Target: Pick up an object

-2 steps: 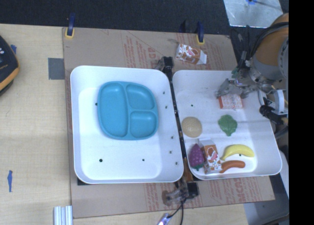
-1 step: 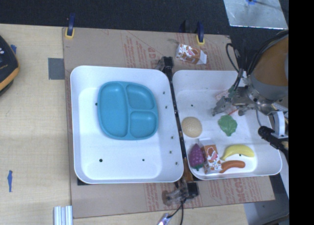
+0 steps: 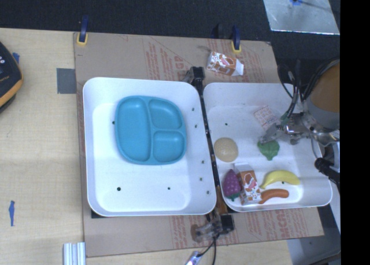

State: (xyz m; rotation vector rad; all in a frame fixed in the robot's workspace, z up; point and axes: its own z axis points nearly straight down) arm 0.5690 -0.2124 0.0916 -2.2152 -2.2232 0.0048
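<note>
Cardboard-covered surface, two bins; my gripper [image 3: 272,138] sits over the green toy [image 3: 269,150], jaws unclear to me. I'd probably descend squarely before closing.

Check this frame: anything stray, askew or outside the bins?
One stray: a small red-and-white packet lies on the cardboard just beyond the right bin, near its far-left corner, tilted. The other toys sit inside that bin, and the blue divided plate sits flat in the left bin.
</note>
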